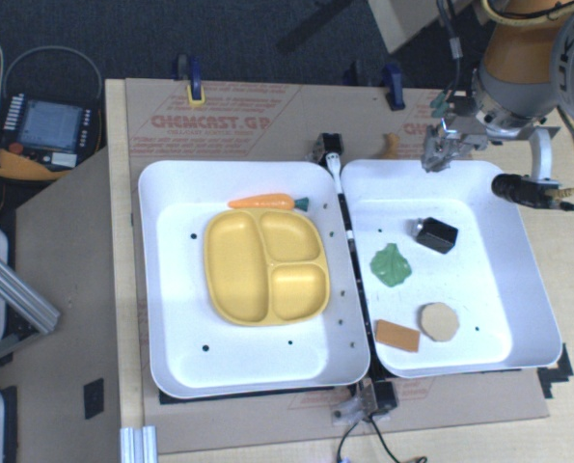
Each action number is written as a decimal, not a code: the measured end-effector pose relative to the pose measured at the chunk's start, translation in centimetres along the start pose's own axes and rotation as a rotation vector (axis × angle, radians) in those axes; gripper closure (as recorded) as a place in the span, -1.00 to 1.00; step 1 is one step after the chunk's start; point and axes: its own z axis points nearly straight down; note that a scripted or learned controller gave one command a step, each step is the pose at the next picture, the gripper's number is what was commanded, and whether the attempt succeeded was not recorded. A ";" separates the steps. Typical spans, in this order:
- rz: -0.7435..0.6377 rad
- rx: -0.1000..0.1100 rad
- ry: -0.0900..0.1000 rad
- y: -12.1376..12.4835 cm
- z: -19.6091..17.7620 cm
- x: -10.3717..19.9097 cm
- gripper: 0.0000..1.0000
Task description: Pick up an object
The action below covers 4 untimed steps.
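Nothing picked yet. My pincer (pixel 439 156) hangs over the far rim of the right bin (pixel 518 258); can't tell its state. Inside that bin: black block (pixel 435 234), green piece (pixel 392 265), round biscuit (pixel 439 321), all untouched. Whole grasp remains.

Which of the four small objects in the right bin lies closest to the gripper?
The black block, nearest the bin's far edge below the gripper. The green leaf, round tan piece and orange-brown slab lie nearer the camera.
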 end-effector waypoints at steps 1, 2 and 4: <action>-0.002 -0.001 0.000 0.2 -5.5 0.0 1.00; -0.006 0.007 0.002 0.0 -5.4 5.0 1.00; -0.006 0.011 0.003 -1.5 -1.6 16.2 1.00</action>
